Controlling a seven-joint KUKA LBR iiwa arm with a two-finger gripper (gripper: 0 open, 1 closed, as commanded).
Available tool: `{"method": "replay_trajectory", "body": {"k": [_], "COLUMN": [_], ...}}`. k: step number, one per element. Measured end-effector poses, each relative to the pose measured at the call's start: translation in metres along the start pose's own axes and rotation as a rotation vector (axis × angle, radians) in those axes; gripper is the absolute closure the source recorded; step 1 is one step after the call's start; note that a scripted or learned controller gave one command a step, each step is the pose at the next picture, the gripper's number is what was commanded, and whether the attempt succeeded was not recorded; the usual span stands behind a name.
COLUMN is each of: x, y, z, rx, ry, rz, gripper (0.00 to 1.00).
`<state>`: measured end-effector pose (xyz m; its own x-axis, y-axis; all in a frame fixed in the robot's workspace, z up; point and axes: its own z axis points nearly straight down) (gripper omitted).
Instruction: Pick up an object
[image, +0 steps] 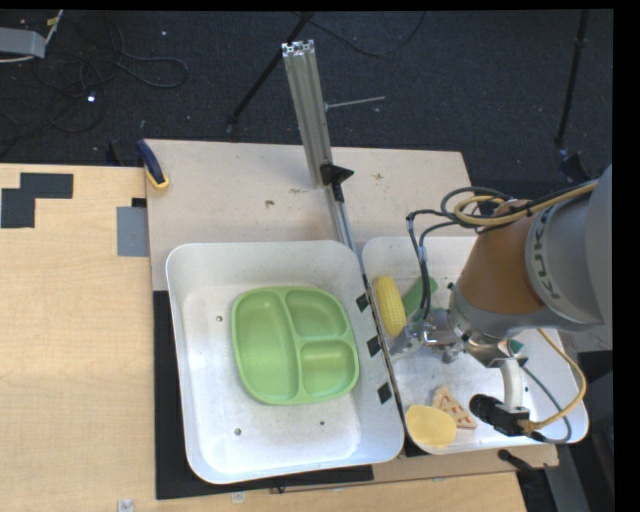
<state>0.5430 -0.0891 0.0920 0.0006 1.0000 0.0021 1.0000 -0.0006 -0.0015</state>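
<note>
Jaws (425, 335) hidden under the wrist, can't tell their state; best to settle squarely over the yellow plastic corn cob (389, 304) before squeezing.

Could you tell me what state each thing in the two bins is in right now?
green divided plate: flat, right way up, in left bin
corn cob: lying against right bin's left wall
yellow round piece: lying at right bin's near edge
arm: lowered into right bin

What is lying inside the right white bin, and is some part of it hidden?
In the right bin lie a corn cob, a green piece, a yellow round item and a tan piece. The arm covers the bin's middle.
</note>
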Motion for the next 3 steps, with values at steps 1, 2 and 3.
{"method": "replay_trajectory", "body": {"k": [1, 2, 3], "x": [0.000, 0.006, 0.009], "y": [0.003, 0.000, -0.008], "z": [-0.012, -0.057, -0.106], "rx": [-0.009, -0.002, -0.003], "ry": [0.001, -0.002, -0.002], "rz": [0.004, -0.002, -0.001], "gripper": [1.00, 1.00, 1.00]}}
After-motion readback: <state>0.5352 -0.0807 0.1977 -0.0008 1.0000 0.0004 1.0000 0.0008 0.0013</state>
